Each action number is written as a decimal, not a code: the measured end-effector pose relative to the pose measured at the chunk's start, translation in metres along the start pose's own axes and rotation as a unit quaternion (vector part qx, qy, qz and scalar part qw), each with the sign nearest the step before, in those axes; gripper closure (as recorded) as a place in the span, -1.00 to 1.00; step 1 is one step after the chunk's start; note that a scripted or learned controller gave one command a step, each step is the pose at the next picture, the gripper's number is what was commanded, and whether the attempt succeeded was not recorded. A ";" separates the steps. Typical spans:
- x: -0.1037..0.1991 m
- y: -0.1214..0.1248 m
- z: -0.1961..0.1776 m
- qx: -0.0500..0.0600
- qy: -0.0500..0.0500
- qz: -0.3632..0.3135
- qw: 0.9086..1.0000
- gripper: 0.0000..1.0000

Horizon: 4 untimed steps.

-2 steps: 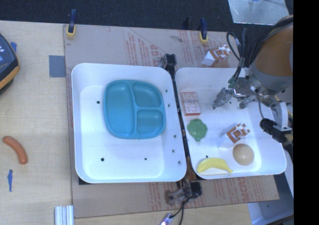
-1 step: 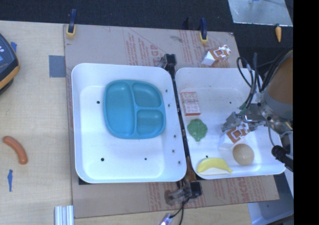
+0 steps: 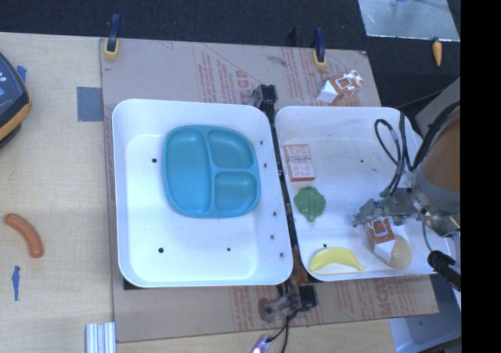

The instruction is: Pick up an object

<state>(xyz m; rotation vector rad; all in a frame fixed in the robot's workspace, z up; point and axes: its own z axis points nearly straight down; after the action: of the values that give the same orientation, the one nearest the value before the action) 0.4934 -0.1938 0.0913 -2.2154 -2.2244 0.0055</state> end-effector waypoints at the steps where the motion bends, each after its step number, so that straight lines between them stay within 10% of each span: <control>1: -0.008 -0.017 -0.041 -0.001 0.000 0.000 1.000 -1.00; 2: 0.024 -0.018 -0.023 0.000 0.001 -0.001 1.000 -1.00; 3: 0.016 0.133 -0.001 -0.001 0.001 0.000 1.000 -1.00; 4: 0.009 0.139 -0.002 -0.002 0.000 -0.001 1.000 -1.00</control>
<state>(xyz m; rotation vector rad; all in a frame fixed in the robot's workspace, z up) 0.6321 -0.1837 0.0925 -2.2153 -2.2272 0.0011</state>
